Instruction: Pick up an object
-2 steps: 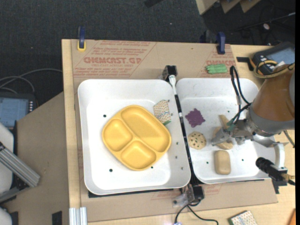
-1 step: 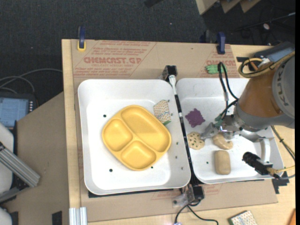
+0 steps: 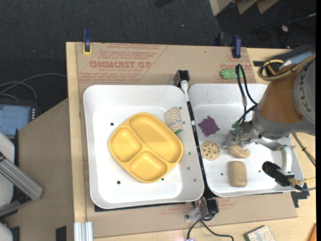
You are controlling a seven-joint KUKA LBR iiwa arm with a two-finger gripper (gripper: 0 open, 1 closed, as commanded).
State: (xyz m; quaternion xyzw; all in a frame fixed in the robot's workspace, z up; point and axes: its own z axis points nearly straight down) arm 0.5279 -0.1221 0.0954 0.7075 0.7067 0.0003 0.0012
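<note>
Right bin holds the candidates we see: a tan bread-like lump directly under the gripper, a tan oblong roll just below it nearer the front wall, a chocolate-chip cookie to the left, and a purple flat piece above the cookie. Gripper sits low over the tan lump, touching or nearly touching it; we cannot tell its state, that end is too cluttered to read. We see nothing clearly held. The arm, grey with orange band, comes in from the right over the bin's back right corner. Left bin carries a yellow three-compartment tray, with a small patterned item touching its upper right edge. Both bins rest side by side on the table.
</note>
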